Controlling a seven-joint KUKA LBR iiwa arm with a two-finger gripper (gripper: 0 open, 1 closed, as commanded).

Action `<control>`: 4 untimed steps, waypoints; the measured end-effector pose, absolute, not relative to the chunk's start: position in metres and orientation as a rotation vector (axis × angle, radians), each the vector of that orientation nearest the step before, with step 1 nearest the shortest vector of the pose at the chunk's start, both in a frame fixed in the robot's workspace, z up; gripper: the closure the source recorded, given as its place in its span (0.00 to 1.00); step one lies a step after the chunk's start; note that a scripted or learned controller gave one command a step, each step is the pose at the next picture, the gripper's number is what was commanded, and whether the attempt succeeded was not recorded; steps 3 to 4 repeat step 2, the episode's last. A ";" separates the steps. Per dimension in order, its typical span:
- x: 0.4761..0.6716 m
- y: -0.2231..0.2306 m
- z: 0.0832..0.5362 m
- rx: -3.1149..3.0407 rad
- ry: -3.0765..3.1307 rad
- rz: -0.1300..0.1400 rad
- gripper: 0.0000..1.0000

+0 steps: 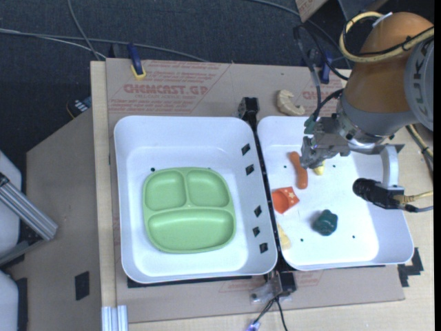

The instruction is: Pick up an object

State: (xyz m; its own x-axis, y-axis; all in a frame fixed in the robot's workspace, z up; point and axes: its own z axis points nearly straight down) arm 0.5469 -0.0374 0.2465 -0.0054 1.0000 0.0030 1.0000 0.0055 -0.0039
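In the right bin (358, 250) lie an orange carrot-like stick (299, 170), a red-orange wedge (284, 199), a dark green lump (325, 223), a small yellow bit (318, 170) and a pale yellow piece (283, 238) near the left wall. My gripper (313, 155) hangs over the upper part of this bin, just right of the orange stick's top end and above the small yellow bit. Nothing shows between its fingers.
The left bin (131, 157) bears a green divided plate (189, 209). A beige curved piece (290, 102) lies on the cardboard behind the right bin. A black cable plug (375, 192) juts over the right bin's right side. Black clips line the shared wall.
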 end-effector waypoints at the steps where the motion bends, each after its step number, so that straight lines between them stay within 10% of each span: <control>1: 0.533 0.009 0.241 -2.213 -2.223 0.002 1.00; 4: 0.528 0.071 0.229 -2.211 -2.225 0.002 1.00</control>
